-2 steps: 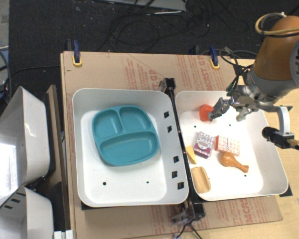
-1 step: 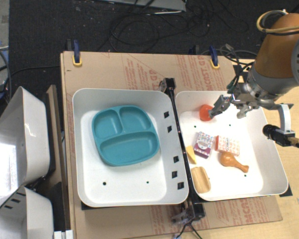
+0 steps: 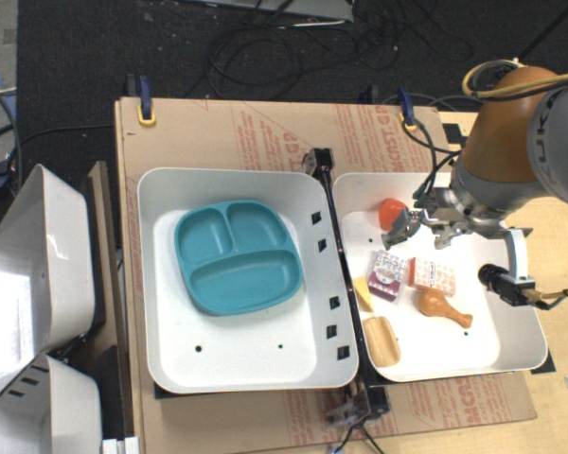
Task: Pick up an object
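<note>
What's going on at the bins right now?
The grey KUKA arm reaches in from the right, its gripper above the right white bin, beside a small orange-red object. Nothing is visibly held. Below lie a purple-and-white carton, a red-patterned packet, an orange toy drumstick and a tan bread-like piece. The left bin holds a teal divided plate.

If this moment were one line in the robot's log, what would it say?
arm: over right bin | gripper: above orange item, holds nothing seen | left bin: teal plate | pick: not done
</note>
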`<control>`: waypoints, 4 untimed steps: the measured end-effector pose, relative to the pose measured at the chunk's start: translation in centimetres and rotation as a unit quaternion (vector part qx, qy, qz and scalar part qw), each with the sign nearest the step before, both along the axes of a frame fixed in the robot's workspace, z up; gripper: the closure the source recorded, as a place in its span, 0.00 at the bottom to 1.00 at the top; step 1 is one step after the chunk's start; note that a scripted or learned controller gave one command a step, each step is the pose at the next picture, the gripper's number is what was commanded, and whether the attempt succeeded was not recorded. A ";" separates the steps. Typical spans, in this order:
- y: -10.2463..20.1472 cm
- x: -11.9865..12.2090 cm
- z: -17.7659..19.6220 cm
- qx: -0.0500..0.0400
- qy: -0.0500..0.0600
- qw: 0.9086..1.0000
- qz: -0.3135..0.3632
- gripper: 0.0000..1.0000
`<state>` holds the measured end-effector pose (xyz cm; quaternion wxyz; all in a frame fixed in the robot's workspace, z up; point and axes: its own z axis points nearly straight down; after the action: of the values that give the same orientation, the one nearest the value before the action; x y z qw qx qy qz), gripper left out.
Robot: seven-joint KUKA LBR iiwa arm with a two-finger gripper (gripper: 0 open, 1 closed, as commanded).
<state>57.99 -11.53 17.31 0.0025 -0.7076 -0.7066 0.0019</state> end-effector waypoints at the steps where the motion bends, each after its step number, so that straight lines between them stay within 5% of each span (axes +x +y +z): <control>1: 0.0 -0.7 -4.5 0.000 -0.001 1.000 0.000 0.00; 2: -0.2 -0.4 -7.6 -0.003 -0.007 1.000 0.000 0.00; 3: -0.2 -0.3 -6.6 -0.003 -0.010 1.000 -0.001 1.00; 4: 0.2 -0.6 -0.4 -0.001 -0.006 1.000 0.002 1.00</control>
<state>57.41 -11.30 16.94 -0.0021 -0.7063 -0.7079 -0.0014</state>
